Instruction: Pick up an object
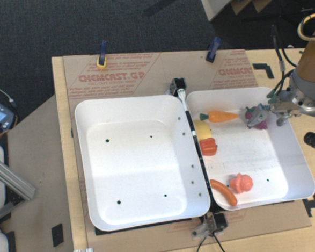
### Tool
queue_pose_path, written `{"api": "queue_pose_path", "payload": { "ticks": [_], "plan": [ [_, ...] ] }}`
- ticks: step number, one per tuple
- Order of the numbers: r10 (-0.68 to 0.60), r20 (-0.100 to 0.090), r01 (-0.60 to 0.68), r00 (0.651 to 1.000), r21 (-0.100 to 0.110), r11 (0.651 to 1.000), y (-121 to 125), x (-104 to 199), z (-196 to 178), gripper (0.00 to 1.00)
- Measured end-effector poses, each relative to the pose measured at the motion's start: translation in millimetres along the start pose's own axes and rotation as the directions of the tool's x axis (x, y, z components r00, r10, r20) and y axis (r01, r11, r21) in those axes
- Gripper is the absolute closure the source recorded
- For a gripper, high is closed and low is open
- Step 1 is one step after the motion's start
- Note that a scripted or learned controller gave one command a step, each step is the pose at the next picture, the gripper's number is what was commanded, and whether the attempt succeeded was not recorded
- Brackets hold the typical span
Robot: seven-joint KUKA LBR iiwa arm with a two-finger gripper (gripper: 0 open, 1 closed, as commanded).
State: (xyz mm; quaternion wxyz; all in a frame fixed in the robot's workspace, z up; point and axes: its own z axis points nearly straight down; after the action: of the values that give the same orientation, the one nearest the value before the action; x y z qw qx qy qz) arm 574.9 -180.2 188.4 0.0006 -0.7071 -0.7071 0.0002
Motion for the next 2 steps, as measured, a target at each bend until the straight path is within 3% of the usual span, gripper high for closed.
{"api": "queue_pose_path", "payload": {
  "ticks": [1,2],
  "plan": [
    [-0.003,0.005,0.004,1.0,-0.017,1.0,32.7,8.3,-110.5,0.0],
    [-0.002,0.004,0.002,1.0,-0.007,1.0,30.6,8.0,-114.2,1.0]
  ]
}}
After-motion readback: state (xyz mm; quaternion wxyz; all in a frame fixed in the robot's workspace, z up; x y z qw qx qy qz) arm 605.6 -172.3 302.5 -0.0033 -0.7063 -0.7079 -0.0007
